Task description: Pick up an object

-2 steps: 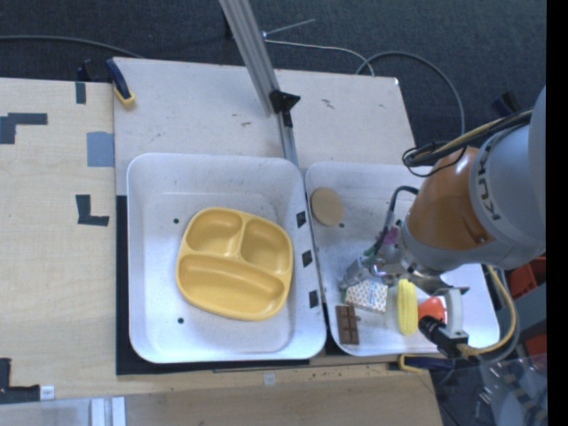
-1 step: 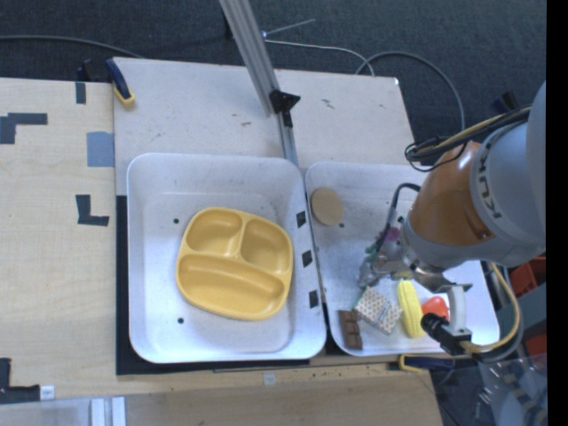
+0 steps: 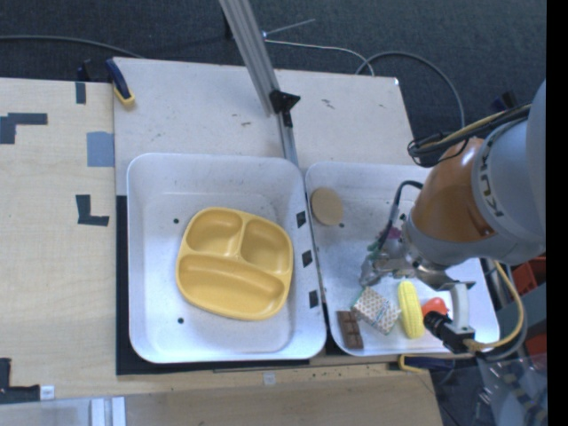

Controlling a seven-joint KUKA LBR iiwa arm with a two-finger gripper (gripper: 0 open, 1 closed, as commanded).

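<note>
Your two-finger gripper hangs low in the right-hand white bin, at centre right of the frame, just above a cluster of small things along the bin's lower edge. You cannot tell from this slant whether its fingers are apart or together, and nothing is visibly clamped between them.

The likely targets sit at lower right: a small patterned square block, a yellow corn-cob-shaped toy just beside it, and a flat brown chocolate-bar piece near the bin wall. They crowd each other, so come straight down on one, fingers across its narrow side. The corn looks ribbed, rounded and prone to roll, while the block looks flat-sided and easier.

A round tan wooden disc lies alone higher up. The smooth yellow sectioned plastic plate fills the left bin
</note>
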